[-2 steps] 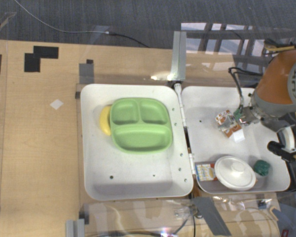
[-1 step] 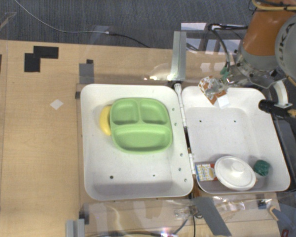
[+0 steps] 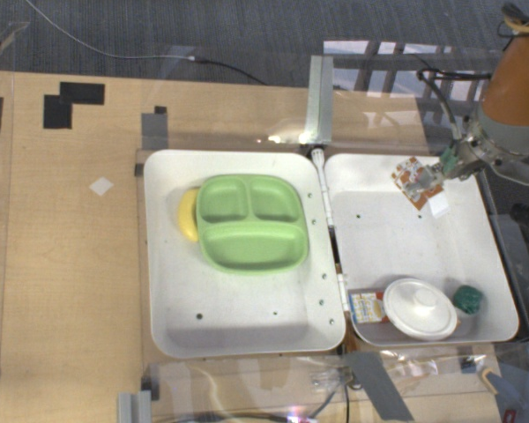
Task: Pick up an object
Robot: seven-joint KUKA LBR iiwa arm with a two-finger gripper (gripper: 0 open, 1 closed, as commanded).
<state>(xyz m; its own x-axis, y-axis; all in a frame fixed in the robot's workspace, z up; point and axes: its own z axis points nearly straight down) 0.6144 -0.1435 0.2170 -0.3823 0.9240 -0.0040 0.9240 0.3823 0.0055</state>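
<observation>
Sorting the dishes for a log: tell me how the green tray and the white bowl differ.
The green tray is a rounded rectangle split into three compartments; the white bowl is round and undivided. The tray lies in the left bin, partly over a yellow object; the bowl sits in the right bin, near its front edge. The tray looks clearly larger. Both are plain, single-coloured dishes.

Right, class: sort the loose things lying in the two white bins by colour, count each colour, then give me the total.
Green: 2, the divided tray and the small round thing
Yellow: 1, the piece tucked under the tray's left edge
White: 1, the bowl
Printed, mixed colours: 2, the packet and the small pack
Total: 6
</observation>
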